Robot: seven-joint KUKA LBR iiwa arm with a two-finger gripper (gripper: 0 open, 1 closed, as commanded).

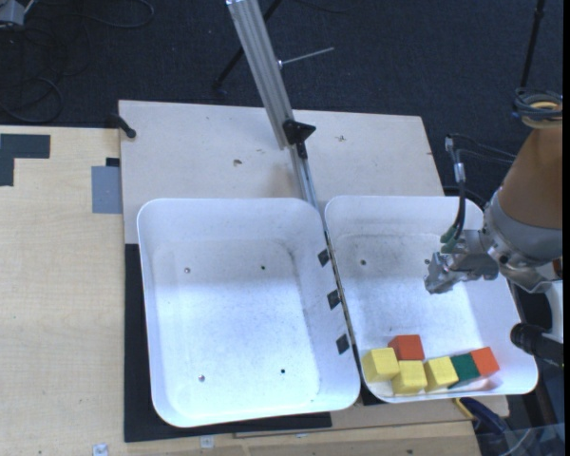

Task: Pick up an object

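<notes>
While the surface [218, 150] carries two white bins side by side, everything worth picking sits in the right bin [380, 245], so that bin serves as the landmark. Its neighbour, the left bin [228, 312], lies just beside it across a shared edge. The arm [537, 183] reaches over the right bin's far-right rim, and the end effector [444, 275] hangs above the bin's bare middle floor, well apart from the blocks and holding nothing. Whether it is wide or narrow I cannot tell; it reads as a small grey blur.

The blocks crowd the right bin's near edge: yellow blocks [410, 370], a red block [408, 347] touching them from behind, then a green block [465, 366] and an orange block [485, 359] toward the near-right corner.

To do this step well, I would judge it best to travel toward the near edge and come down on an outer block, such as the red one, whose far side is free, rather than wedging into the packed row.

How many yellow blocks there are is hard to tell, since they press together.
</notes>
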